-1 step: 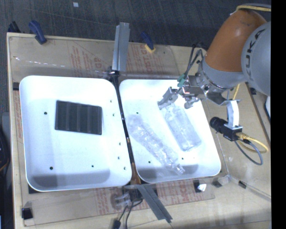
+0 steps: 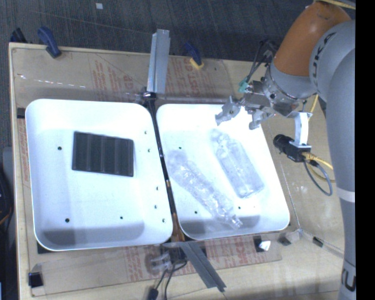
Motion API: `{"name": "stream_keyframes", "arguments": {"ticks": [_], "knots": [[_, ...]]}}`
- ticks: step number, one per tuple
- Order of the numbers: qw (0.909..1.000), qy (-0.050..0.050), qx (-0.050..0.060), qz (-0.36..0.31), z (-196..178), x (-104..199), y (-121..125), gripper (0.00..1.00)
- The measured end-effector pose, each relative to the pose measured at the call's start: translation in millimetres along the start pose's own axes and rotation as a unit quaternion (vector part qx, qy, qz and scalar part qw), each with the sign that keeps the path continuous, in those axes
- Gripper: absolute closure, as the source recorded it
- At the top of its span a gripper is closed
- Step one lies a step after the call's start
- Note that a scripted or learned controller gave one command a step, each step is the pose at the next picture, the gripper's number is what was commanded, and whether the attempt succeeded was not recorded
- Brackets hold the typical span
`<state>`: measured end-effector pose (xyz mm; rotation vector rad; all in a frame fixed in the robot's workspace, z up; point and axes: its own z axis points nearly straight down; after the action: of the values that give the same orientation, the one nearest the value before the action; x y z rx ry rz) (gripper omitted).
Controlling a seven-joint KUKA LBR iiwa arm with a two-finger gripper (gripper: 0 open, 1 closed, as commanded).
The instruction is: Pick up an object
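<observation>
Two clear plastic bottles point(image 2: 237, 164) point(image 2: 200, 186) lie in the right bin point(image 2: 275, 220), centre-right of frame. Gripper point(image 2: 240, 117), fingers spread and holding nothing, hovers at the bin's upper edge. Approach step; next, descend over the nearer bottle and close.

Honestly nothing I can actually read from up here. The bench point(image 2: 25, 105) has faint reddish printing on its surface, along the far edge behind my two bins and again along the near edge, but it's way too washed out to make out a single letter. The two clear plastic bottles point(image 2: 219, 170) in my right bin point(image 2: 278, 214) carry no label I can make out, and the dark ribbed pad point(image 2: 103, 154) in the left bin point(image 2: 44, 217) is plain.
</observation>
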<state>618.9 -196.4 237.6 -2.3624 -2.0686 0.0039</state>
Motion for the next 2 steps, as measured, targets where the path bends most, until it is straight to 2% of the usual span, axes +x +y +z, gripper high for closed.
{"name": "stream_keyframes", "arguments": {"ticks": [1, 2], "knots": [[0.9962, 0.001, 0.002, 0.087, 36.4, -7.3, -59.9, 0.00], [0.9930, 0.000, 0.000, 0.118, -7.8, -17.3, -87.0, 0.00]]}}
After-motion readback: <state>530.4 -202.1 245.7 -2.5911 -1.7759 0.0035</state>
